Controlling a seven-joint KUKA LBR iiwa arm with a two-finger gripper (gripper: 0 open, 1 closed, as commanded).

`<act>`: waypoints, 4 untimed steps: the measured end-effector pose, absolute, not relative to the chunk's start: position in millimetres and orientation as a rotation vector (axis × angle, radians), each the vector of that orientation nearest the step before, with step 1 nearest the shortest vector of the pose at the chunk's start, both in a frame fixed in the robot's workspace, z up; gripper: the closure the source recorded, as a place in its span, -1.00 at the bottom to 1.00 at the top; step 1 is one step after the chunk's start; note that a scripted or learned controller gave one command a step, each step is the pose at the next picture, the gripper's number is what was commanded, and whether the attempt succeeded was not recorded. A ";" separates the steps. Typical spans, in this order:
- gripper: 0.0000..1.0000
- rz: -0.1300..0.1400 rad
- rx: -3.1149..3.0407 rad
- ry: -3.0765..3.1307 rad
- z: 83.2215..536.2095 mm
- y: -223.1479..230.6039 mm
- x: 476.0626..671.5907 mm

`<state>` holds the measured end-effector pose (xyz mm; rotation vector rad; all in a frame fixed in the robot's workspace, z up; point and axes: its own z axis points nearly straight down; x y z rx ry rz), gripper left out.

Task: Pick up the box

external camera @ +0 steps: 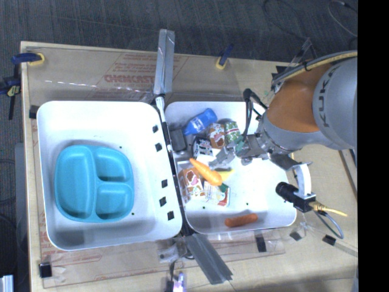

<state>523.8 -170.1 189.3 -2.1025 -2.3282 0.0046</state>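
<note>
Nearest us, at the bottom of the right bin (276,215), we see a reddish sausage (241,220) lying along the front wall. Just behind it, toward the bin's left side, lies the box (193,185), flat and printed in red and white, with a crumpled wrapper (220,194) beside it and a carrot (206,171) resting across its upper edge. In the left bin (91,111) sits a blue divided tray (94,182). Farther back, the hand (229,154) hangs over the middle of the right bin, just beyond the carrot and near some small packets (223,134); we cannot tell whether its fingers are apart or together. A blue bottle (200,122) lies at the far end. Both bins rest on the wooden surface (91,72).
</note>
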 end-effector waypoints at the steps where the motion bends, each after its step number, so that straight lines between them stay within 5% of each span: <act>1: -1.00 -0.011 -2.377 -2.080 99.8 -177.0 481.3; 2: 1.00 -0.011 -2.371 -2.086 109.5 -176.3 481.9; 3: -1.00 -0.011 -2.371 -2.086 109.6 -176.2 482.0; 4: -1.00 0.016 -2.095 -2.372 100.2 -164.9 513.9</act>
